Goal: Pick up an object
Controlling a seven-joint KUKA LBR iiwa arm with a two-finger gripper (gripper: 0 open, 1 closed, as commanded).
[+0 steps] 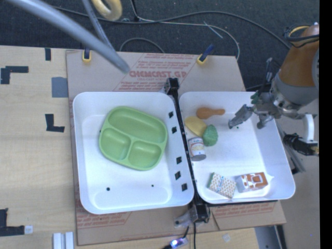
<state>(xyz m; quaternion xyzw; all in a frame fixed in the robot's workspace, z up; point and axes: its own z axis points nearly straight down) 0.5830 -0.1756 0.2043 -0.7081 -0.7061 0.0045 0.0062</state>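
Observation:
The right bin [270, 154] holds several small objects. An orange-brown spoon-like piece [209, 112] lies at its far left, with a yellow piece [194, 125] and a green lump [210, 135] just below it. A small can [196, 148] lies near the divider. A patterned packet [222, 184] and an orange-and-white box [252, 181] rest at the bin's near edge. My gripper [250, 116] hangs over the far right part of this bin, its fingers open and nothing between them. It is to the right of the spoon-like piece and apart from it.
A green sectioned plate [134, 138] lies in the left bin [88, 185]. A black divider [179, 139] runs between the bins. Cardboard [155, 71] lies beneath them. A grey pole [62, 19] crosses the upper left. Bare bin floor [244, 154] spreads in the middle of the right bin.

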